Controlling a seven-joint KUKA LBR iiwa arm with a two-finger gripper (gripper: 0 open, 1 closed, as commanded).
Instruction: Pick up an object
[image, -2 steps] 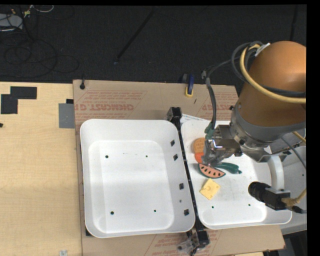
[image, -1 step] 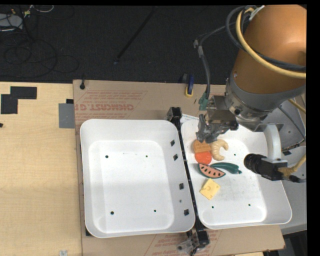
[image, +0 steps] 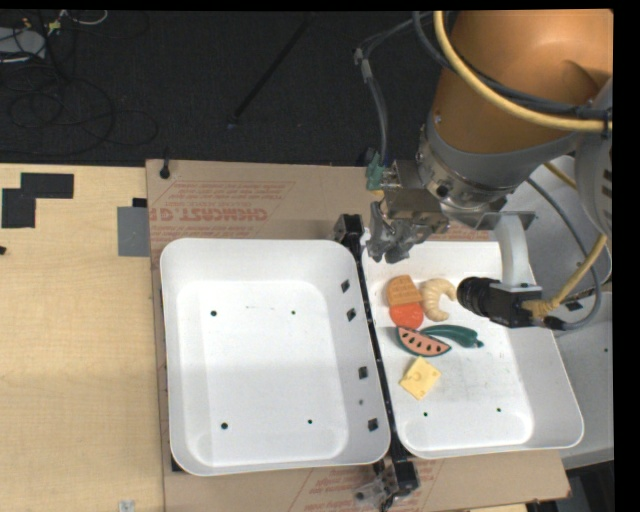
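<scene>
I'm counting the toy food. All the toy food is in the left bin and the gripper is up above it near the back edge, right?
Not quite. The camera view shows the toy food, such as the watermelon slice and yellow cheese, in the right bin, not the left. The gripper is above that bin's back edge.

A robotics lab bench, seen from above at a slant.

Two shallow white bins (image: 265, 355) sit side by side on a cardboard sheet (image: 250, 205) laid over a pale wood bench (image: 70, 350). At two o'clock a large grey and orange robot arm (image: 510, 90) reaches in. Loose black cables (image: 50, 90) trail across dark flooring at eleven o'clock. Black tape marks (image: 40, 195) dot the bench at nine o'clock.
</scene>
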